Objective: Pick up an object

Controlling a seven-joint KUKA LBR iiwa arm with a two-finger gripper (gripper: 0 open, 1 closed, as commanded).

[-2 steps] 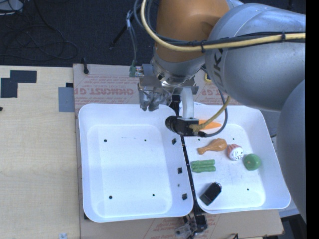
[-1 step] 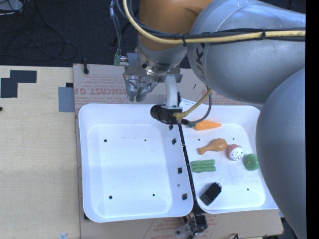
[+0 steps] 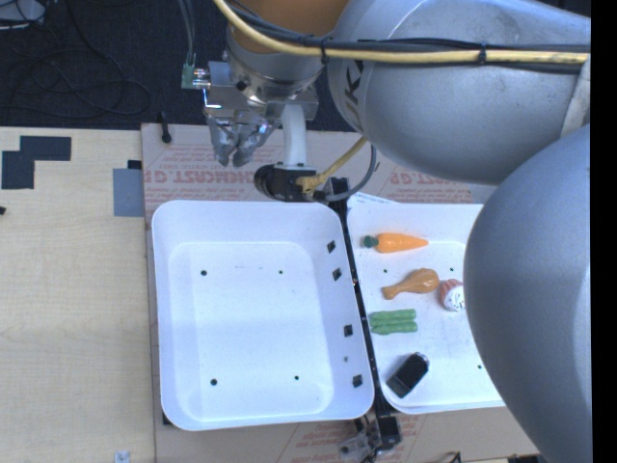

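The arm (image 3: 453,75) hides part of the right bin (image 3: 439,394), while the tool (image 3: 239,148) hangs clenched, grasping nothing.

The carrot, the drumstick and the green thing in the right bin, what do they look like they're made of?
All three look like moulded plastic toy food, though that can't be confirmed by sight. The carrot is a uniform, smooth orange with a green cap. The drumstick is an even tan with a soft sheen. The green thing, probably bean pods, has a ridged surface in a flat, matte green.
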